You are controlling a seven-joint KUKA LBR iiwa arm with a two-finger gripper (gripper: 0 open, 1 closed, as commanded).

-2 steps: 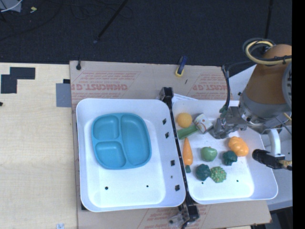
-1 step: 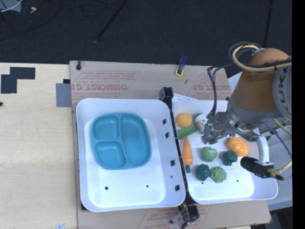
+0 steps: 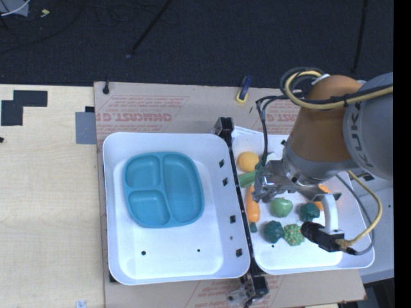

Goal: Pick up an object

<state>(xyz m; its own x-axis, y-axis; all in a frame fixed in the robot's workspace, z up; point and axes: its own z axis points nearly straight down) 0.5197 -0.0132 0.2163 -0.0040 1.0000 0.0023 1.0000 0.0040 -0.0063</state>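
Gripper (image 3: 264, 186) hovered in the right bin (image 3: 359, 262), green toy (image 3: 281, 206) at its 4 o'clock; couldn't tell the jaws' state tbh.

Red print runs across the cardboard sheet (image 3: 160, 108) under the bins, above the left bin (image 3: 122, 249). It stands upside down to the camera and is faint; it appears to be two lines of capitals, but the words cannot be made out with confidence. More red print of the same kind shows on the cardboard at the bottom edge, below the bins, also unreadable. Part of large dark lettering, seemingly "KU", shows on the arm (image 3: 376, 133) at the right edge.
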